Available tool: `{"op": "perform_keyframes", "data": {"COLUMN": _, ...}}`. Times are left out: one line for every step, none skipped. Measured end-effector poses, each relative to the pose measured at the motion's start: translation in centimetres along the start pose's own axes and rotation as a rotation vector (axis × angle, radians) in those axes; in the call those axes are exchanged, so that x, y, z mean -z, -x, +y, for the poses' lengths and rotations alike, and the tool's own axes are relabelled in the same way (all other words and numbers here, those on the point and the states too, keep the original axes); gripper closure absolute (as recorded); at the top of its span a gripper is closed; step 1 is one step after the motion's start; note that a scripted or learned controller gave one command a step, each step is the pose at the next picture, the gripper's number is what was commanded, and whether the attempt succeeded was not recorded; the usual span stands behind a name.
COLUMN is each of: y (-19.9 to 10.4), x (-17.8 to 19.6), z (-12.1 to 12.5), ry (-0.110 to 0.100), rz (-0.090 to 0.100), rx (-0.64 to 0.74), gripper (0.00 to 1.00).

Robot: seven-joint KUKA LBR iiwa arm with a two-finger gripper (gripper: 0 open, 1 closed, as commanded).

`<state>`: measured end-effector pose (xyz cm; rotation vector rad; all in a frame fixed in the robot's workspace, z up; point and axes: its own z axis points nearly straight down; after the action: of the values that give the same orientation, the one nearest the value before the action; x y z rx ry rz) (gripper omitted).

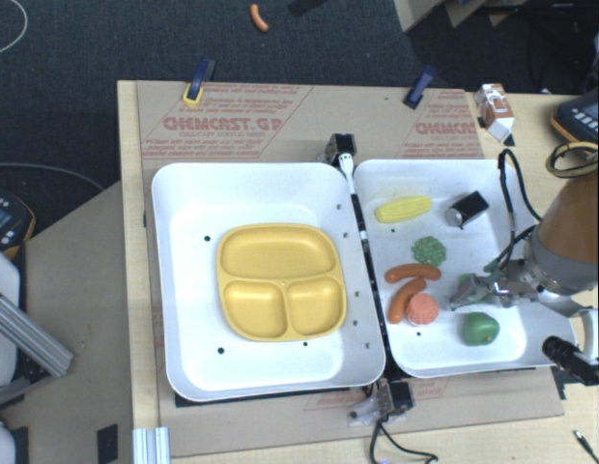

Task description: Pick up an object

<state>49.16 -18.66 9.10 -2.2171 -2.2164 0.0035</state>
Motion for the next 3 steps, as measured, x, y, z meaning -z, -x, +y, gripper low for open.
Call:
{"op": "perform_keyframes", "data": {"y": -0.1, "x": -0.7, "z": 0.0, "ry": 0.003, "rz": -0.001, "rx": 0.0, "gripper": 0.0}}
{"op": "perform_keyframes", "data": {"y": 0.0, "x": 0.4, "z": 0.0, "ry": 0.006, "rz": -0.003, "rx": -0.001, "gripper": 1.0}}
{"op": "perform_keyframes", "data": {"y": 0.0, "x": 4.6, "z": 0.1, "ry": 0.011, "rz": -0.006, "rx": 0.001, "gripper": 1.0}}
